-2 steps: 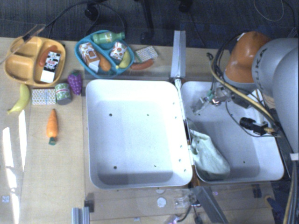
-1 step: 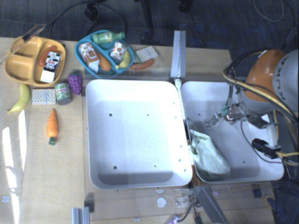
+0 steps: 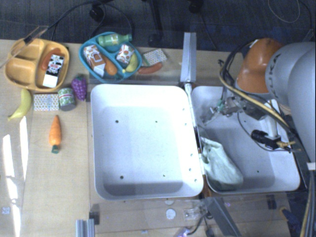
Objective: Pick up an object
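The gripper (image 3: 220, 107) hangs over the right bin's (image 3: 281, 181) far left corner, its grip impossible to tell; a pale cloth (image 3: 219, 163) lies crumpled against that bin's near left edge.

Arm (image 3: 291, 78) cut off at 3 o'clock edge; upper links out of frame. Gripper (image 3: 220, 107) small among cables, finger state unreadable. Pale cloth (image 3: 220, 163) at 7 o'clock of right bin (image 3: 276, 181), folds hiding underside, make unclear. Chair base (image 3: 153, 4) cropped at 12 o'clock edge. Items in blue tray (image 3: 111, 56) too small to name. Label on small can (image 3: 65, 98) illegible.
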Action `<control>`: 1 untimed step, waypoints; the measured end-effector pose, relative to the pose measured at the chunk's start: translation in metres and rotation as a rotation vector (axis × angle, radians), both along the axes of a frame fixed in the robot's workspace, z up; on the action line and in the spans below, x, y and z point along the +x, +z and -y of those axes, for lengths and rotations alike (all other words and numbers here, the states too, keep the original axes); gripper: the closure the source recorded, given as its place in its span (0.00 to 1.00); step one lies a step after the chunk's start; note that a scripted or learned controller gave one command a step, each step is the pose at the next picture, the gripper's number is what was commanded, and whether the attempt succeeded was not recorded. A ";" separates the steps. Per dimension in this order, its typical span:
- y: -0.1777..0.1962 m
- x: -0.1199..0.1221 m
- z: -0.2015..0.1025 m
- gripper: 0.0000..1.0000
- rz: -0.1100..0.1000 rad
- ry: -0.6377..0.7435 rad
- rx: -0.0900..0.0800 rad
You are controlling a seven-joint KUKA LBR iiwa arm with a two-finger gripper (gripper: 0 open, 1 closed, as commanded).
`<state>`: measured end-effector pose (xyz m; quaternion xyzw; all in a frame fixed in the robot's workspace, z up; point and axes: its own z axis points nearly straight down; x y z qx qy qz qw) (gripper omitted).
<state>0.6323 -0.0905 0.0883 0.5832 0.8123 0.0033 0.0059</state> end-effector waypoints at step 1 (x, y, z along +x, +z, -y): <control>0.001 -0.056 0.048 0.00 0.000 -0.050 -0.002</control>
